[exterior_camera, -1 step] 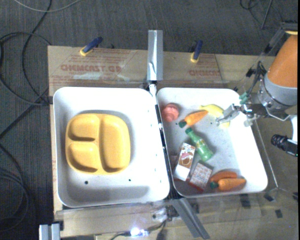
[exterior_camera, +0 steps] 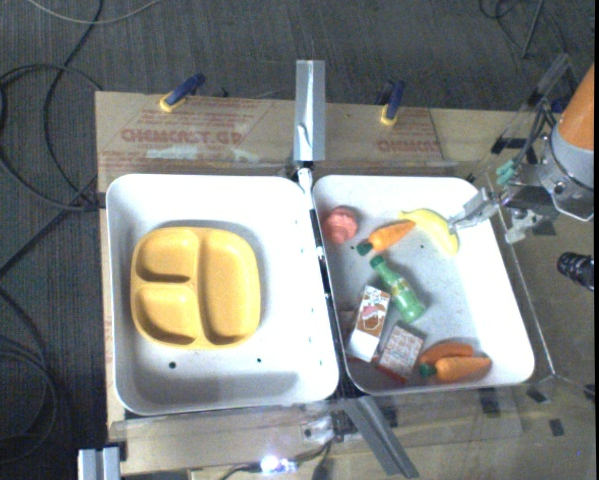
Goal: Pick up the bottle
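Camera view: the gripper (exterior_camera: 479, 204) hangs over the upper right corner of the right bin (exterior_camera: 519, 313), at the end of the arm (exterior_camera: 579, 138) that reaches in from the right. Whether it is spread or closed cannot be told at this size, and nothing shows between its tips. Just left of it lies a banana (exterior_camera: 434, 228), with a carrot (exterior_camera: 392, 235) touching the banana's left end. The bottle (exterior_camera: 397, 290), green and lying tilted, rests below and to the left of the gripper, near the bin's middle and apart from it. Further left sits a pink ball (exterior_camera: 340, 224). Below the bottle are two small cartons (exterior_camera: 375, 310) and (exterior_camera: 399, 348), and two more carrots (exterior_camera: 453, 362) by the bin's lower wall. Far left, in the other bin (exterior_camera: 129, 368), sits a yellow tray (exterior_camera: 197, 286).
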`<state>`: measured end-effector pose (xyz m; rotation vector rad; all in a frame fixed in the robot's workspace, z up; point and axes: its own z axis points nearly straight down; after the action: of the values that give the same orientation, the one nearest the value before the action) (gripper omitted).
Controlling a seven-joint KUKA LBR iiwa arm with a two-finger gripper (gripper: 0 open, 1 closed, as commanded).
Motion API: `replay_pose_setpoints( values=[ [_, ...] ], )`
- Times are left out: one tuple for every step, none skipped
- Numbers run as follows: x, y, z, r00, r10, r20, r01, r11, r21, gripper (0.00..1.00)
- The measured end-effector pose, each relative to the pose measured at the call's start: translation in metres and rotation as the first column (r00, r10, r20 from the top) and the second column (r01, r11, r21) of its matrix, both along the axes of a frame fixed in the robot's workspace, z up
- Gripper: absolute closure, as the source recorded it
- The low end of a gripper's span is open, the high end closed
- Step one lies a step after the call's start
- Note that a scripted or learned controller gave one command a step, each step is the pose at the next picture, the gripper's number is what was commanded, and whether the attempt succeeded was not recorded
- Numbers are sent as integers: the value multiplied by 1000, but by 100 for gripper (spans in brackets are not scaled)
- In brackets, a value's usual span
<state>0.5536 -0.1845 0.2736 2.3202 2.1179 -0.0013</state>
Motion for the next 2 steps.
replay_pose_setpoints(
  values=[
    [-24,66,-114,989,145,-3,-145,989,3,0],
    [-6,55,-184,991,134,10,-133,991,-3,0]
  ],
)
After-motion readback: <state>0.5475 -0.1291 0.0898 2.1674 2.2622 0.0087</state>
